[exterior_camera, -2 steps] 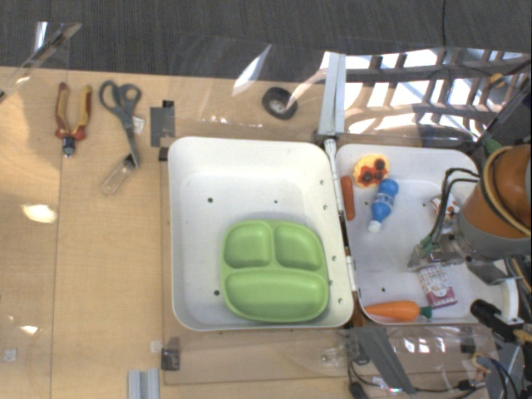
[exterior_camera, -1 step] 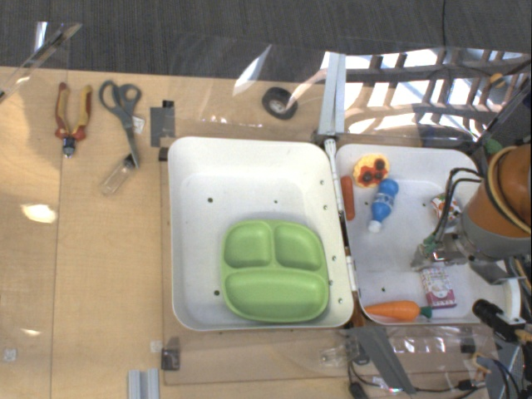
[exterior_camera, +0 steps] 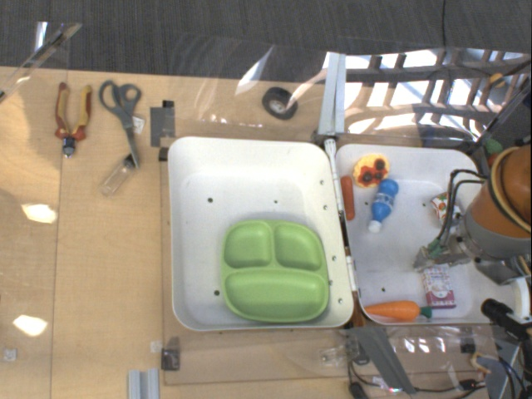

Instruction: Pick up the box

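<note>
Two white bins side by side on the tabletop point(exterior_camera: 100, 289). In the right bin point(exterior_camera: 399, 231): end effector point(exterior_camera: 434, 256) low over the floor at mid-right, just above the box point(exterior_camera: 438, 288); cannot tell how wide the jaws stand. Box lying flat, pink and white, close to the near rim, just above the carrot's point(exterior_camera: 395, 311) green end. Carrot along the near edge. Blue bottle point(exterior_camera: 381, 204) tilted near the far left corner, a round pizza toy point(exterior_camera: 371, 170) just beyond it, a red sausage point(exterior_camera: 347, 198) against the left wall. Open floor between bottle and box. Left bin point(exterior_camera: 191, 223) carrying a green divided tray point(exterior_camera: 274, 270) toward its near side. Pliers point(exterior_camera: 71, 118) and scissors point(exterior_camera: 123, 115) well apart on the far left.
</note>
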{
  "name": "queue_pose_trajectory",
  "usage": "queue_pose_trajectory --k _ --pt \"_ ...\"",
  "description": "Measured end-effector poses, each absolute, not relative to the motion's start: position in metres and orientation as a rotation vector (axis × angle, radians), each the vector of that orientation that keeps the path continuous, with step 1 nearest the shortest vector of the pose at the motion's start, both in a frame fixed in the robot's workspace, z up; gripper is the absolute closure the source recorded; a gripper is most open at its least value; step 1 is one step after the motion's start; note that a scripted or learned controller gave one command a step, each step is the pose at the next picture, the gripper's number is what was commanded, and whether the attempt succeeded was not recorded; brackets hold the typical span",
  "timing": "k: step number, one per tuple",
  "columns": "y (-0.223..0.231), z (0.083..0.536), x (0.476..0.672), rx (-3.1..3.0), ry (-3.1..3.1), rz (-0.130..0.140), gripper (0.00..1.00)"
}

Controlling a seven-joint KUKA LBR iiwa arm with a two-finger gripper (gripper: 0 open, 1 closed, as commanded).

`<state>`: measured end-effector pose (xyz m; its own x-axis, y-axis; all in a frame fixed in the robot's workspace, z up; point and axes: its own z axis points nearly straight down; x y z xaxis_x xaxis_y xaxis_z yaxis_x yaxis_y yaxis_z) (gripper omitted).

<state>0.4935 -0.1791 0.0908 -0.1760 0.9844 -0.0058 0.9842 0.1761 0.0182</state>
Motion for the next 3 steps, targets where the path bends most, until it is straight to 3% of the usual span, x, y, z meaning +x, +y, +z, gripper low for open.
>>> queue_pose_trajectory --k 3 --pt "-0.1823 0.0908 0.4934 1.923 2.464 0.015 0.00"
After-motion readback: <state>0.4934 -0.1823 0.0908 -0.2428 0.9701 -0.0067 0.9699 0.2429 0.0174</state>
